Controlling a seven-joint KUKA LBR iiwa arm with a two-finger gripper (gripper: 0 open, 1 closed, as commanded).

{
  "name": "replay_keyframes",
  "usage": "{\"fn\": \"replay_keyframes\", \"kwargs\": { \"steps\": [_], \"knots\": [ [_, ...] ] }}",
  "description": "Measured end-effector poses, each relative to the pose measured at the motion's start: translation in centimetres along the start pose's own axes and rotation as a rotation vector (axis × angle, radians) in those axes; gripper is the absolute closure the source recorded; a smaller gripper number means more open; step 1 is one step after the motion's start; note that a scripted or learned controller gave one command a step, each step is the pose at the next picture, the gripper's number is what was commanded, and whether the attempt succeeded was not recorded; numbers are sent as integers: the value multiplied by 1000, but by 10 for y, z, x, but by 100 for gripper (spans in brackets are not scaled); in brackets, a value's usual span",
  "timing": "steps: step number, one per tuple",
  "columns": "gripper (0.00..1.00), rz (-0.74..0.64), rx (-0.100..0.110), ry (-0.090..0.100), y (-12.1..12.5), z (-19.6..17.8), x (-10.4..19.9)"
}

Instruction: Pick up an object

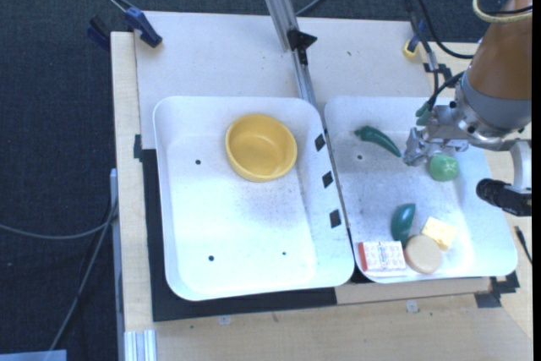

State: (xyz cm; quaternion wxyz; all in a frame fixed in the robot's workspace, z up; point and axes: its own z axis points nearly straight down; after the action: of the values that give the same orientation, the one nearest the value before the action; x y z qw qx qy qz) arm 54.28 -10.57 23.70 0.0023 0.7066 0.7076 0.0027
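We see the worktop (211, 55) carrying two shallow white bins side by side. Left bin (245, 266) holds one yellow bowl (261, 147), upright, toward its back half, right of centre. Right bin (372, 118) holds the rest of the clutter. The arm (503, 55) comes in from the right, orange band above the wrist, and hangs over the right bin's back-right area. The hand (425, 148) sits low over the bin floor, just left of a pale green ball (444, 168); ball looks to be touching or just beside the hand, we can't tell which. Whether the hand is spread or pressed together, we cannot tell from this angle, and we see nothing clearly between its fingers. A dark green pepper-shaped piece (378, 139) lies just left of the hand, near the bin's back-left. Toward the front: a dark teal oval object (403, 221), a tan round disc (423, 254) just below it, a pale yellow block (439, 232) touching the disc's upper right, and a small red-and-white box (383, 256) at the front edge, just left of the disc.
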Motion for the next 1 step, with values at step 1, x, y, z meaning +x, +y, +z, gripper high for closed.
{"fn": "replay_keyframes", "kwargs": {
  "steps": [1],
  "knots": [
    [100, -5, 2, 2, 7, -11, 51]
  ]
}}
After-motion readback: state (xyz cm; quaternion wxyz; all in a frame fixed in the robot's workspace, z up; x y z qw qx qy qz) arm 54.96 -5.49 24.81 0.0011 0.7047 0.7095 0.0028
